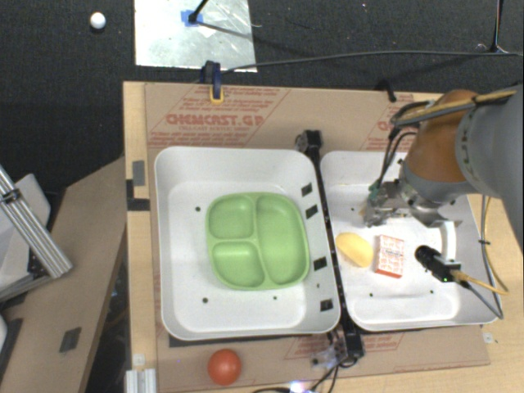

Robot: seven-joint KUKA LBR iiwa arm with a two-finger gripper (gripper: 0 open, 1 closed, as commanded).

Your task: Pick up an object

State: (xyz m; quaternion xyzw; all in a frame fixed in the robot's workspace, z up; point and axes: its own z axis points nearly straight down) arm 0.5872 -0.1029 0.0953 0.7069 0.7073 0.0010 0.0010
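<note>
1. A brown counter (270,109) carries two white bins; the left bin (176,244) holds a green tray (258,240).
2. The hand (378,210) hovers low in the right bin (409,309); how its grip stands, I cannot tell.
3. A yellow lemon (354,249) lies beside a small red-and-white box (390,256). It is smooth, rounded, probably light and slippery; best gripped across its middle.

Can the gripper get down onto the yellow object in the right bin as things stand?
Probably yes. The gripper hangs just above and beside the yellow object, which lies uncovered; only the small red-and-white box sits close on one side.
</note>
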